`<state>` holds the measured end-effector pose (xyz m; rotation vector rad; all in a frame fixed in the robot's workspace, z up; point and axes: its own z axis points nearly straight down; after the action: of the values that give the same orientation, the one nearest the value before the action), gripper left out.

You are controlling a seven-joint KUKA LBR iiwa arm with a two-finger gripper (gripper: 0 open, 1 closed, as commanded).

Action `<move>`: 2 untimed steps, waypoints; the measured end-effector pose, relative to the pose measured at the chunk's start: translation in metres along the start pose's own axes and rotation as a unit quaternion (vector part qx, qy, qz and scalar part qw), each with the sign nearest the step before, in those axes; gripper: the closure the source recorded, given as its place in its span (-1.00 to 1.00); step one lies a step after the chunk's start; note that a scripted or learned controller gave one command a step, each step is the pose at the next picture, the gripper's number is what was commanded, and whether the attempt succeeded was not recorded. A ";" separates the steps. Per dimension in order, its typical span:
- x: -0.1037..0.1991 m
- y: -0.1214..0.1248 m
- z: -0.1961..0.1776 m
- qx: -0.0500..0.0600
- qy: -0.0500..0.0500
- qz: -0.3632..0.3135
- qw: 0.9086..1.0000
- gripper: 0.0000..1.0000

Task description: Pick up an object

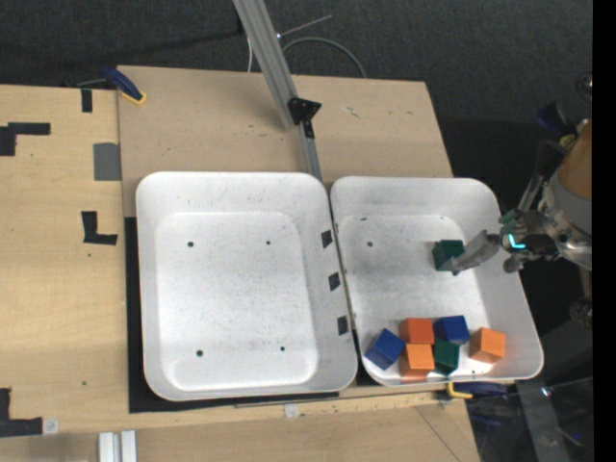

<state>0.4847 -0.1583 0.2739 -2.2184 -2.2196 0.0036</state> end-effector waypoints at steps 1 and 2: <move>0.000 0.001 -0.002 -0.002 0.000 -0.001 1.000 -1.00; -0.004 -0.001 0.062 0.002 0.000 0.000 1.000 -1.00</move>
<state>0.4839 -0.1624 0.2122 -2.2170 -2.2162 0.0071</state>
